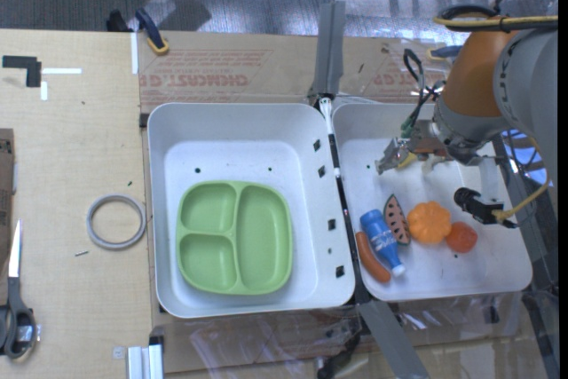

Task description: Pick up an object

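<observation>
Far to the tool's left, on the bare table (71,155), lie a grey ring (116,221) and, at the picture's edge, a pair of scissors (13,315) cut off by the frame. Nearer, but still well to the tool's left, the left bin (169,124) holds a green divided plate (235,237), which plays no part yet.

The tool (397,157) hangs over the upper part of the right bin (355,133), its fingers pointing left and down toward the bin floor. Nothing shows between them, so I judge that no object has been picked up and the whole grasp is still to do. Whether the fingers are spread or closed I cannot tell: they are small, dark and foreshortened against the wrist.

The candidates all lie below the tool, toward the bin's near wall: an orange sausage-shaped piece (372,258) touching a blue bottle (384,241), a watermelon slice (397,221) just beside the bottle, then an orange fruit (429,222) and a red-orange ball (461,237) to the right, beneath the arm. A black connector (475,206) and cable cross above the ball and partly cover it. Which object is meant is not evident from the tool's position, since it stands apart from all of them.
</observation>
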Motion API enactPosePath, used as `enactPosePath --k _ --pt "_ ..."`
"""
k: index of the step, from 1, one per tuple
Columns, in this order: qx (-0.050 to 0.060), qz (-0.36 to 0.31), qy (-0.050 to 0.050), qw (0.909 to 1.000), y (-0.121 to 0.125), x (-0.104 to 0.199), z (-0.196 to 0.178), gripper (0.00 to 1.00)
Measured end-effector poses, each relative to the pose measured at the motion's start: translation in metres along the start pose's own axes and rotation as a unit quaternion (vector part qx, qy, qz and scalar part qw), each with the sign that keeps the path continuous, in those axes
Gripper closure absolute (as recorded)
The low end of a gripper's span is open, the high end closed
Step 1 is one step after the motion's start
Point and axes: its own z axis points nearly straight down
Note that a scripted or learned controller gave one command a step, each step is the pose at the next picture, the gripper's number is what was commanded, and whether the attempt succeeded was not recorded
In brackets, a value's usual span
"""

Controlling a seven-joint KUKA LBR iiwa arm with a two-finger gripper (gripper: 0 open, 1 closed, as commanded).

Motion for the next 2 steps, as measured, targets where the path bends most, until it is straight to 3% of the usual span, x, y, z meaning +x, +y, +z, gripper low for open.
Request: enactPosePath --k 2 --pt "0.000 0.000 0.000 1.0000 0.0000 0.0000 0.0000 0.00"
